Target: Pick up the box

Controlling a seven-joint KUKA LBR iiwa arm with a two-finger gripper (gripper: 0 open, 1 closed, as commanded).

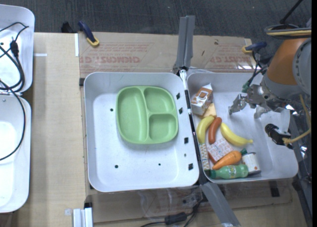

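A small orange-and-white box [202, 98] stands in the right bin [277, 164], at its far left near the divider. My gripper [246, 108] hangs over the far right part of that bin, to the right of the box and apart from it. It is open, its two fingers [236, 106] spread, and nothing sits between them. The grey arm with its orange band [285, 65] comes in from the right edge.
Nearer in the right bin lie two bananas [235, 136], a sausage [213, 129], a checkered packet [219, 148], a carrot [227, 159], a green bottle [229, 172] and a small can [250, 161]. The left bin [99, 166] holds a green divided plate [147, 114].
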